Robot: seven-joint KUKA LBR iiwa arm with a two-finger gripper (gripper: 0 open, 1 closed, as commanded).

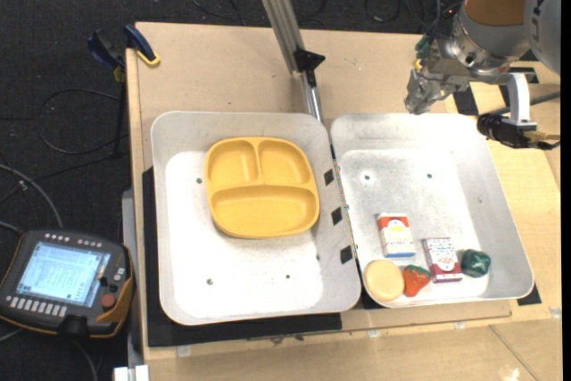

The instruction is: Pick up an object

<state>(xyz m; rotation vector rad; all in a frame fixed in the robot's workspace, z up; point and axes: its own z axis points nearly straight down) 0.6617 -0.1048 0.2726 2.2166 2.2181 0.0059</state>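
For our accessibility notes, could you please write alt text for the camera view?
The arm's claw hovers above the far edge of the right bin, whose near corner holds two small cartons, a round cream piece, a red piece and a green piece. The left bin holds a yellow divided plate.

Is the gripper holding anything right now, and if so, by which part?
Nothing is held. The gripper hangs above the right bin's far edge, with nothing between its fingers.
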